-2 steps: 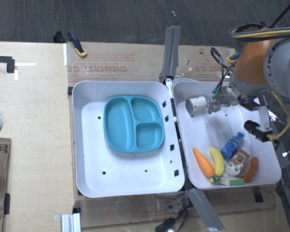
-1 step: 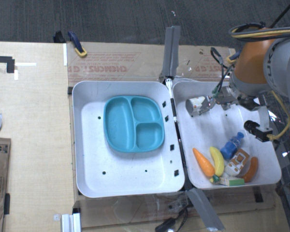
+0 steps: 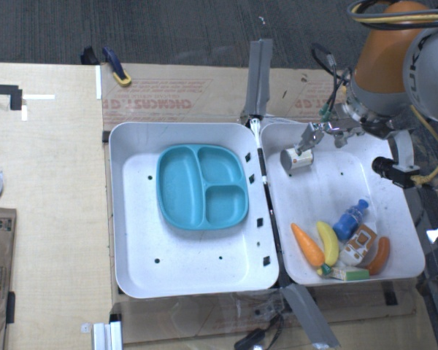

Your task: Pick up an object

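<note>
Gripper (image 3: pixel 301 157) first: it hangs low over the far left corner of the right bin (image 3: pixel 394 272), and whether it is open or closed I cannot tell from this slanted look down; nothing shows in its grasp. Going left to right from there, the left bin (image 3: pixel 128 217) holds a blue divided plate (image 3: pixel 203 187), lying flat near the middle. Across the divider, the right bin keeps its objects bunched in the near corner: an orange carrot (image 3: pixel 307 245) lying slantwise, a yellow banana (image 3: pixel 328 242) just beside it with its long axis running roughly from far to near, a blue bottle (image 3: pixel 350 220) leaning against the pile, a small brown and white carton (image 3: pixel 357 249), a green and white piece (image 3: pixel 349 273) along the near wall, and a reddish sausage (image 3: pixel 379 256) at the right end. The cluster lies toward the camera and somewhat right of the gripper, well apart from it, so the pick, as I judge it, has not begun; the carrot is the nearest candidate.
</note>
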`<state>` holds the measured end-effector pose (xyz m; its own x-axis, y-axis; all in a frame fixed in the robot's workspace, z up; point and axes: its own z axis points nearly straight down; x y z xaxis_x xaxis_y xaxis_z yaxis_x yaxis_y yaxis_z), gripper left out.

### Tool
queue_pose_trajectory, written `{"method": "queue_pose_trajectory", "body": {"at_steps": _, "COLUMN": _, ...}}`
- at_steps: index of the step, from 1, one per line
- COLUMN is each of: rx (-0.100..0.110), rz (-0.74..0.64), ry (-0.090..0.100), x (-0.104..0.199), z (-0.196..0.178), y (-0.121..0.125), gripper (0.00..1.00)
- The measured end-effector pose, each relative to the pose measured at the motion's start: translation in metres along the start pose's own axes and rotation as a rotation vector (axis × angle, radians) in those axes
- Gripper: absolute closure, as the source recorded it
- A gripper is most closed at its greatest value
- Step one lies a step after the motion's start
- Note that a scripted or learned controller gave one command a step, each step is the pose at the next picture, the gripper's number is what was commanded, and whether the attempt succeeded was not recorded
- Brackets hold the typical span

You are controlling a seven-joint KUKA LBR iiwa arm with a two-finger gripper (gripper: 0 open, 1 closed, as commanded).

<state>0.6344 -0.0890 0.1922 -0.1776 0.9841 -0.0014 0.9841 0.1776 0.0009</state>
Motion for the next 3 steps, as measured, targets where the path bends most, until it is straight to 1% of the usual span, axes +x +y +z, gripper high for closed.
{"method": "queue_pose_trajectory", "body": {"at_steps": 1, "rx": 0.001, "rz": -0.217, "ry": 0.001, "x": -0.033, "z": 0.094, "y": 0.019, "gripper": 0.00}}
{"method": "queue_pose_trajectory", "body": {"at_steps": 2, "rx": -0.002, "rz": -0.215, "ry": -0.001, "x": -0.034, "z": 0.084, "y": 0.019, "gripper": 1.00}}
{"method": "queue_pose_trajectory", "body": {"at_steps": 3, "rx": 0.000, "rz": 0.007, "ry": -0.001, "x": 0.008, "z": -0.073, "y": 0.025, "gripper": 1.00}}
